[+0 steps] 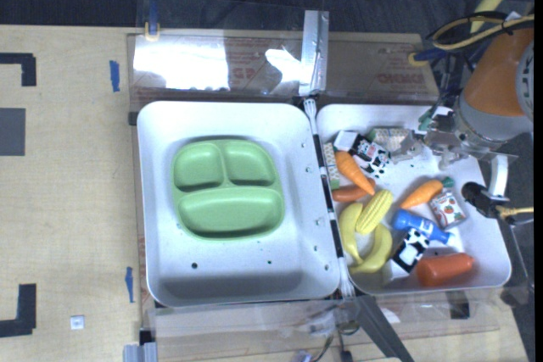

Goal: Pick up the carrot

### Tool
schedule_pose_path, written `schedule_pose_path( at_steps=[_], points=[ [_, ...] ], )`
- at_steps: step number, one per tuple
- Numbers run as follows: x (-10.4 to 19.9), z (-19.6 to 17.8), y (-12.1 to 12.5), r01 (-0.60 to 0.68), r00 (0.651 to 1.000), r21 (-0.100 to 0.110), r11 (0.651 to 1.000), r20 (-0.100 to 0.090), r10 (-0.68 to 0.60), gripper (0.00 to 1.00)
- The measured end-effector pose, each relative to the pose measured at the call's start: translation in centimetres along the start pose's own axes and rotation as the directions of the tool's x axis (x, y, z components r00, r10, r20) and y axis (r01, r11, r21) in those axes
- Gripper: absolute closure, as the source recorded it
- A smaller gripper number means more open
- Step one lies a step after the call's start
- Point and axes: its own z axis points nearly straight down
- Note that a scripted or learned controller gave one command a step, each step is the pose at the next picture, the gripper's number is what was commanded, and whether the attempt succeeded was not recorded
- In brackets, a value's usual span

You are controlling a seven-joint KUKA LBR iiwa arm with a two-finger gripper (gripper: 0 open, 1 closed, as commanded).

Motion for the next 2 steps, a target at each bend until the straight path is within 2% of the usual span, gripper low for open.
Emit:
schedule_pose_path(
  at_steps=[1, 2],
  points=[
    [-3.0, 2.0, -2.0, 0.121, 0.993, 0.035, 0.992, -0.004, -0.121, 0.00],
    [-1.4, 2.5, -5.3, 0.345, 0.939, 0.016, 0.939, 0.010, -0.345, 0.00]
  ],
)
